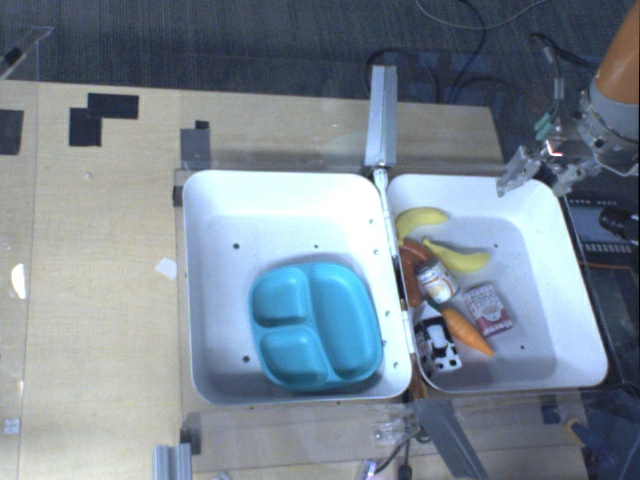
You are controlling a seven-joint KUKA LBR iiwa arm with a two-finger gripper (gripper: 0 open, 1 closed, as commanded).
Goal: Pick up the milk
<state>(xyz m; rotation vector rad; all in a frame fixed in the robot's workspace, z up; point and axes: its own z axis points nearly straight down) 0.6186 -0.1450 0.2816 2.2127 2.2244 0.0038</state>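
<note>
- Camera view: the milk (437, 346), a small carton with black-and-white cow patches, lies in the right bin (560, 298), close to that bin's near-left corner and just beside the wall that divides the two bins.
- An orange carrot (467, 331) lies across the carton's upper right side, touching or overlapping it; a small jar (435, 284), a pink packet (488, 308) and two bananas (445, 240) sit further up the same bin.
- The left bin (215, 268) holds a blue divided plate (315, 323).
- The gripper (545, 165) hangs over the far-right corner of the right bin, near its rim, with nothing between its fingers; they look spread apart.
- The milk lies well apart from the gripper, diagonally across the bin toward the near-left.
- The carton's long axis seems to run roughly from far to near, along the divider, though it is too small to be sure.
- In my judgement the reach has not begun, and the carrot and the wall both crowd the grasp.
</note>
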